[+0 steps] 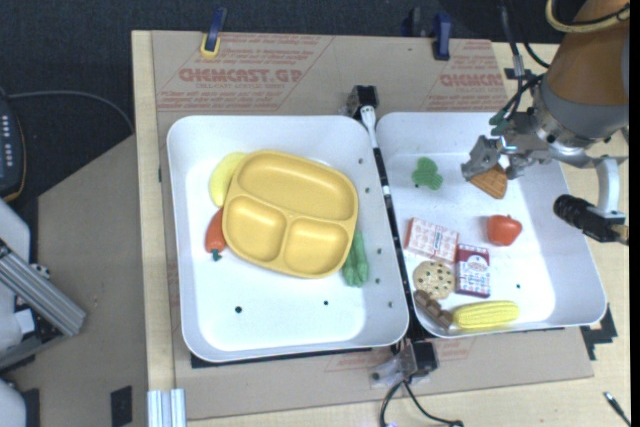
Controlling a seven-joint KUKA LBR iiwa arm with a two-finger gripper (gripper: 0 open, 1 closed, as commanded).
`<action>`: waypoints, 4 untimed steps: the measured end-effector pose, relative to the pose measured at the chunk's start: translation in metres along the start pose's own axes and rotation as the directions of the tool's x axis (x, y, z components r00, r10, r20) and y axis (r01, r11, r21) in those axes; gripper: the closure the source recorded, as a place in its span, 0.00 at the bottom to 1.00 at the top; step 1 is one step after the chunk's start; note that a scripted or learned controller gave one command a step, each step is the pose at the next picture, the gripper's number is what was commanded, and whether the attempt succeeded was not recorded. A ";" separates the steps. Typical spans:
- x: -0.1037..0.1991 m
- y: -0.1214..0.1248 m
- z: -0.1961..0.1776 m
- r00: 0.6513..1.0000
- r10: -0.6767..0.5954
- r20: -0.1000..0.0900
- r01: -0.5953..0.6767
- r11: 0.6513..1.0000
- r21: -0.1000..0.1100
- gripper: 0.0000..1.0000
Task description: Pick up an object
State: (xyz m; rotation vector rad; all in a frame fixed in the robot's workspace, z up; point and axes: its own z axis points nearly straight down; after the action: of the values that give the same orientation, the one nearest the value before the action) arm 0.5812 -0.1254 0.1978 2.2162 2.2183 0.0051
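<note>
Corn (485, 316) lay nearest the camera, at the right bin's (580, 290) front edge, long axis running left-right, touching a cookie (433, 277).

Largest first: left bin (195, 215) carried a yellow tray (290, 213), tilted, covering a yellow piece (225, 173) at its back-left, an orange pepper (215, 234) at its left and a green item (356, 262) at its right. Right bin held a pink box (431, 239), a red box (473, 272), the cookie, a tomato (504, 230), broccoli (428, 174) and the corn, all loosely spread.

Key relation: an orange wedge (490, 182) sat right at the gripper (490, 158), at the bin's back, directly under the tips and seemingly touching them. Looked like the fingers were clamped on it or about to be, but I couldn't tell from this angle whether it sat between them or just below, so jaw state was unresolved. Wedge's long axis ran roughly left-right, pointing toward the broccoli.

Arm (590, 65) came in from the right over the bin's back-right corner, wrist pitched down and leftward, orange band high, cables looping above.

My read: grasp stage on the wedge, with lift the next call. Risk was a shallow pinch on a tapered piece slipping out.
</note>
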 end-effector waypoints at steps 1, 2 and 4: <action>0.000 0.002 -0.029 1.000 0.000 0.000 0.000 1.000 0.001 1.00; 0.049 0.001 -0.031 1.000 -0.005 -0.005 0.005 1.000 0.007 1.00; 0.073 -0.006 -0.035 1.000 -0.001 -0.002 0.001 1.000 0.004 1.00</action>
State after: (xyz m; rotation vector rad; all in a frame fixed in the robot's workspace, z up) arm 0.5752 -0.0525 0.2323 2.2182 2.2218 0.0027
